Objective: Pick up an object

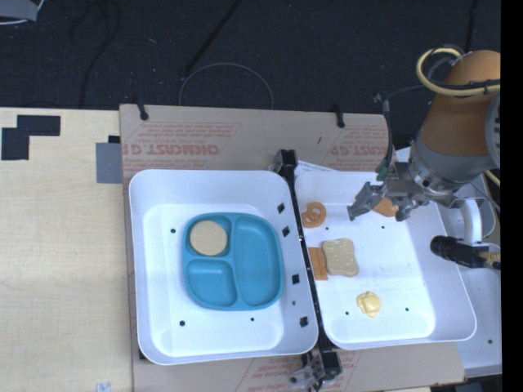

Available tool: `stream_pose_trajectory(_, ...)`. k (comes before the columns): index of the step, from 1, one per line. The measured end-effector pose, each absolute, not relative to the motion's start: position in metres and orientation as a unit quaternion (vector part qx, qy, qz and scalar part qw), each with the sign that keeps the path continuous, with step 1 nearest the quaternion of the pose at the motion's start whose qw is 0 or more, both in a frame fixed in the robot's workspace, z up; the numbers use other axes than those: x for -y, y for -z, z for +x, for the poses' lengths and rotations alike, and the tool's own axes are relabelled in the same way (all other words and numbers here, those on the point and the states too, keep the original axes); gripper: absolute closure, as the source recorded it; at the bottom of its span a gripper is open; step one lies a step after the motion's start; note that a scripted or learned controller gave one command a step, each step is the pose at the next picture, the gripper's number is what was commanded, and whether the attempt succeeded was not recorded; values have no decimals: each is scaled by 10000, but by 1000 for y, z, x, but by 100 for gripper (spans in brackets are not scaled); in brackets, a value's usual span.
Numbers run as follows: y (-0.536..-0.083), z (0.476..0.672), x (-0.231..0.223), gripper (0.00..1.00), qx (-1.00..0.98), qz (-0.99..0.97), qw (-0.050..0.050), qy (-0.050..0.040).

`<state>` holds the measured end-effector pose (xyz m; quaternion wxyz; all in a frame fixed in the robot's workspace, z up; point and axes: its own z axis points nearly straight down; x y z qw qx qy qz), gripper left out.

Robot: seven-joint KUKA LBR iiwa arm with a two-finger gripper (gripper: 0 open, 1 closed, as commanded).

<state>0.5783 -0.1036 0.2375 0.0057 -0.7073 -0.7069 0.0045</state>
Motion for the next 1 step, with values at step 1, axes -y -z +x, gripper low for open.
stream_pose_trajectory(1, -244, 581, 104, 0, 7075, -7067, 15, -9)
